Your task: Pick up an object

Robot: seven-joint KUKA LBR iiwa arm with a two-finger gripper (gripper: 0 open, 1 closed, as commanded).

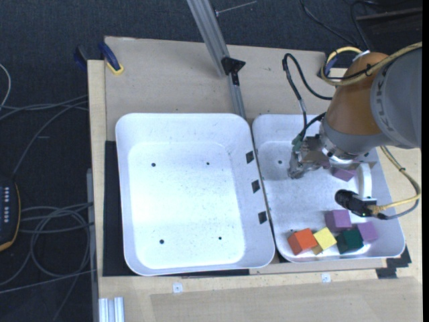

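Note:
My gripper (297, 166) hangs low over the upper middle of the right bin (281, 200), pointing down at its bare white floor. Nothing shows under it. A small purple block (346, 174) lies just to its right, partly hidden by the wrist. Along the bin's near edge sits a cluster of blocks: orange (303, 240), yellow (325, 239), purple (338, 219), dark green (349, 241) and another purple (368, 231).
The left bin (184, 193) lies beside the right one, with black clips on the wall between them. A slanted metal bar (211, 35) crosses the bench's far side. Cables loop around the arm's orange band (352, 106).

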